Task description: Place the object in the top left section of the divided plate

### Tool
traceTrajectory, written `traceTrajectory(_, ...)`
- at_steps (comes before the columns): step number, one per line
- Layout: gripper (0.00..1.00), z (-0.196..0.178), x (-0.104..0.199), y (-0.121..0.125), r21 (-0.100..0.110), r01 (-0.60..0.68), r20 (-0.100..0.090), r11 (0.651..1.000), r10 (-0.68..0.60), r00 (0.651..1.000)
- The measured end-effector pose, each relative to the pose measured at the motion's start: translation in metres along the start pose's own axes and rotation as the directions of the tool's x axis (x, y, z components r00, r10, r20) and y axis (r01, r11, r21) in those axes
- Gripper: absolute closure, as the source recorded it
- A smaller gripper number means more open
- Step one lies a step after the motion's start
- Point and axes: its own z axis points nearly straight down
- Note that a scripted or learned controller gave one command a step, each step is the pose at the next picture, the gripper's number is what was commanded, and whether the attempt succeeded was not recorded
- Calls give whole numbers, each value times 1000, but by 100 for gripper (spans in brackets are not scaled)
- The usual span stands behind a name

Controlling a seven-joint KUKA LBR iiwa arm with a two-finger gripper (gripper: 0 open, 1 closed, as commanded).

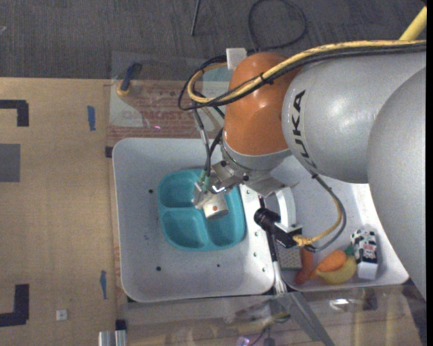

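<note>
Teal divided plate (193, 230) is seen lying flat in the left white bin (135, 203), slightly right of the bin's middle; the plate is of smooth moulded plastic with rounded corners, parted by raised ridges into three hollows. The gripper (210, 199) is poised over the plate's upper right part, and whether it is open or shut cannot be told from this angle. A small brownish round object (214, 211) is seen at the gripper's tip, above the plate; whether it is held or resting cannot be told.

The bench (54, 203) is covered in a matt tan sheet marked with black corner brackets and short strips of blue tape (91, 117); beyond its far edge a dark grey carpeted floor (101, 34) is crossed by a looped black cable (274, 20). Both bins are shallow, glossy and round-cornered, and are set side by side with their rims touching.

The arm (352, 115) is cased in smooth grey metal, with a glossy orange band (254, 108) above the wrist and a yellow cable (338, 48) run along it. In the right bin (355, 203), near its lower edge, an orange carrot (307, 265), a yellow-orange fruit (337, 267) and a black-and-white patterned carton (365, 249) are gathered close together.
</note>
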Motion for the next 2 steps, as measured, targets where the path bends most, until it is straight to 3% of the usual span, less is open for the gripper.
traceTrajectory(1, 0, 0, 0, 0, 0, 0, 0, 1000, 0, 1000)
traceTrajectory(2, 0, 0, 0, 0, 0, 0, 0, 1000, 0, 1000)
